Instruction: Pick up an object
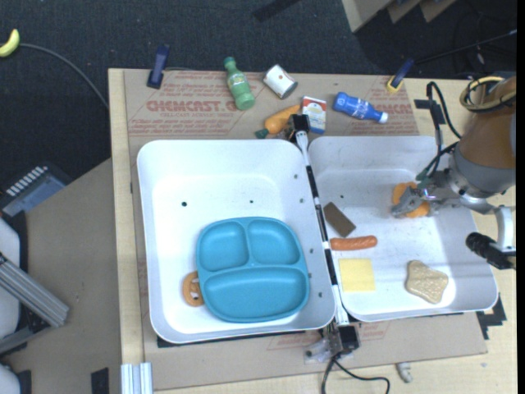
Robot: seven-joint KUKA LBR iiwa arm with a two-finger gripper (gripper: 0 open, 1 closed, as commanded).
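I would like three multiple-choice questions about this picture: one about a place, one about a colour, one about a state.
1. Where does the divided tray lie?
A. left bin
B. right bin
C. on the cardboard behind the bins

2. What colour is the square cheese slice?
A. green
B. yellow
C. blue

3. How is the green bottle posed?
A. standing upright
B. lying on its side
C. held by the gripper

Answers:
1 A, it rests inside the left bin.
2 B, it is pale yellow.
3 B, it lies flat on the cardboard behind the bins.
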